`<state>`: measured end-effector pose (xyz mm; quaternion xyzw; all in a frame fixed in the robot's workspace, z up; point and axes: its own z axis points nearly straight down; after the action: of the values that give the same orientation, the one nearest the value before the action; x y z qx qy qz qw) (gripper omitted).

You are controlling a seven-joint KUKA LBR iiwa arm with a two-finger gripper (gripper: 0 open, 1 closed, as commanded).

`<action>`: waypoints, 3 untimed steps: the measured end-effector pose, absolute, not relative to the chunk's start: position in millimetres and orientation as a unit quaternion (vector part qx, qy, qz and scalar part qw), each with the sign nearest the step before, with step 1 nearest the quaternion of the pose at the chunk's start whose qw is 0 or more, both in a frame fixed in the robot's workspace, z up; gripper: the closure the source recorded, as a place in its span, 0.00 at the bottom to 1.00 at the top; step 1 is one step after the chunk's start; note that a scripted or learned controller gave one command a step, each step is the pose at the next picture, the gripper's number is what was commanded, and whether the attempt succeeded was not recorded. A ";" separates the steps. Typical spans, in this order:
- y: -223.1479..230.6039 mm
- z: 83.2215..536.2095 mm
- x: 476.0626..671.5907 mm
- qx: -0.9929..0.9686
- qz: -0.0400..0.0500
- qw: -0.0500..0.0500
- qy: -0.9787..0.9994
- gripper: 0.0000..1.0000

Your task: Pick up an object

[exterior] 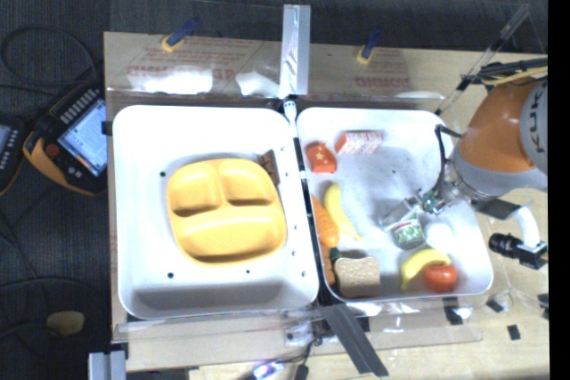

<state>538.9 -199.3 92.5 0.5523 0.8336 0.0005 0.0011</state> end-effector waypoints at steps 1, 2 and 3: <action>-198.2 102.6 541.0 0.552 0.003 0.004 0.834 1.00; -193.6 92.0 532.7 0.581 0.005 0.010 0.814 1.00; -193.3 89.9 530.7 0.581 0.004 0.006 0.814 0.00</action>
<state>530.7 -193.3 89.9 0.5810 0.8139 0.0040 0.0059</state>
